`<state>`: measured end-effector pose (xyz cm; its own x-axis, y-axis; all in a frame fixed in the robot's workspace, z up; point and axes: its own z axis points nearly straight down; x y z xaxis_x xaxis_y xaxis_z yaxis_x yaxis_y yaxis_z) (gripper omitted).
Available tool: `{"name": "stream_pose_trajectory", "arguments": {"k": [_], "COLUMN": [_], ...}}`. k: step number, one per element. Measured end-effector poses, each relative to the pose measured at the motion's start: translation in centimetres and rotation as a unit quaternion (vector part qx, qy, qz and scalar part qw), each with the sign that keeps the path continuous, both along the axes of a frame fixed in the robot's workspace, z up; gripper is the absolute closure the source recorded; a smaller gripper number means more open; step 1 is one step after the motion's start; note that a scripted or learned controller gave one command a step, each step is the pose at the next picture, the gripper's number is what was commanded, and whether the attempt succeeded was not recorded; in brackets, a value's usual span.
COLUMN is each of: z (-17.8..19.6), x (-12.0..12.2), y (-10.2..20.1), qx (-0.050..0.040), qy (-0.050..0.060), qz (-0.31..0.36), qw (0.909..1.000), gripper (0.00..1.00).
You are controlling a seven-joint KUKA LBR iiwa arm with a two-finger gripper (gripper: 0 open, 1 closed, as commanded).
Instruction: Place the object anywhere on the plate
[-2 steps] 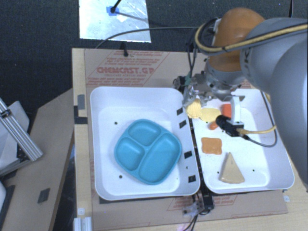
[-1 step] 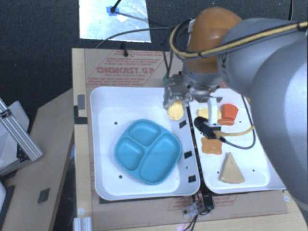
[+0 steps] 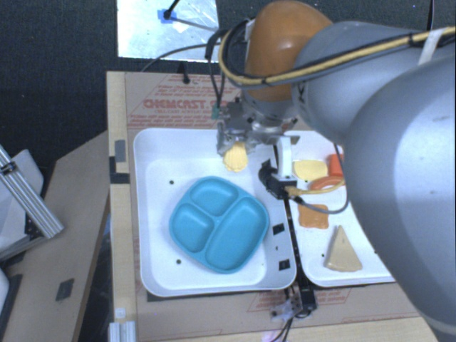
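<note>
The grey arm [image 3: 385, 120] fills the right of the frame, nearest the camera. Its gripper [image 3: 234, 142] hangs above the left bin [image 3: 153, 191], a yellow object [image 3: 236, 159] between its fingers, just above the blue 3-compartment plate [image 3: 219, 223] at centre.

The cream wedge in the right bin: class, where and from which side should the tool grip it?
Grip the cream wedge across its wider lower half, coming straight down from above. It lies flat with its point toward the far side, and its two long straight edges have bare bin floor beside them, giving room for the fingers.
</note>
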<state>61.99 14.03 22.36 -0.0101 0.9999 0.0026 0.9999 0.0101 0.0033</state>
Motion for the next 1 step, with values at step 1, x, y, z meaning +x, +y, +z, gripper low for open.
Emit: {"name": "stream_pose_trajectory", "arguments": {"k": [1], "z": [-0.07], "x": [-0.03], "y": [-0.34], "qx": [-0.0009], "qy": [0.001], "qz": [-0.002], "qw": [1.0000], "gripper": [0.00]}}
